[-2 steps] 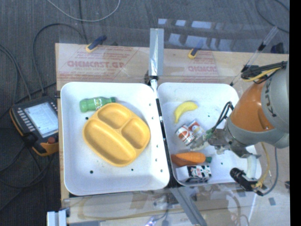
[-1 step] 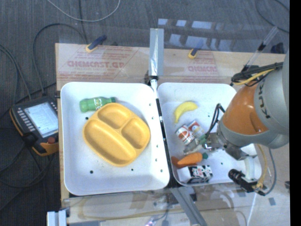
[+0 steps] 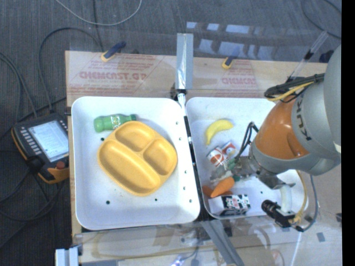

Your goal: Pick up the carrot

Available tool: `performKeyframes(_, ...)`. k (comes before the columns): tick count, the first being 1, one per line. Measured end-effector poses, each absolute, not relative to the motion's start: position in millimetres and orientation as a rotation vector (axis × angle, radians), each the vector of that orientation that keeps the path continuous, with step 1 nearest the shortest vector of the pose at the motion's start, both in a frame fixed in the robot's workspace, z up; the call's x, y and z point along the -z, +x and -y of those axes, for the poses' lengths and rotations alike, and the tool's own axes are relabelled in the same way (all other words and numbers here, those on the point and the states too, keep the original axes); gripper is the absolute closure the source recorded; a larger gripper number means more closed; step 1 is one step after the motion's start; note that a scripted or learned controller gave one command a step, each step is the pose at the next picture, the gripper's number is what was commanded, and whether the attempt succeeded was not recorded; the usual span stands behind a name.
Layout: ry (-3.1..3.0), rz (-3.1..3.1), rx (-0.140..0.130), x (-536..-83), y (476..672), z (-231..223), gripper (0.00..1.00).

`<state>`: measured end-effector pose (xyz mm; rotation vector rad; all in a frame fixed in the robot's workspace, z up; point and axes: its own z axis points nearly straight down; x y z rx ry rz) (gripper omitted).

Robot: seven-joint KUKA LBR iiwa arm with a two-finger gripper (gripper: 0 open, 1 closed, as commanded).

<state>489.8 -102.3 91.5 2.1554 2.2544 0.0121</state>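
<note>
Orange carrot [image 3: 221, 187] lies just below the end effector [image 3: 239, 169] (grip state unclear).

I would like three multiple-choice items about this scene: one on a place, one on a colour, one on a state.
1. Where does the carrot lie?
A. left bin
B. right bin
C. on the floor

2. What colour is the bottle beside the divided plate?
A. green
B. red
C. blue

3. How does the divided plate sit?
A. stood on edge
B. upside down
C. flat, hollows up

Key: 1 B, the carrot lies near the right bin's front, by the gripper. 2 A, the bottle is green. 3 C, its three hollows face up.
</note>
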Motion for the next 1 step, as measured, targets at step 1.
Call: performKeyframes(1, 2.154, -2.256, -0.017, -101.7, 491.3, 100.7, 1.0)
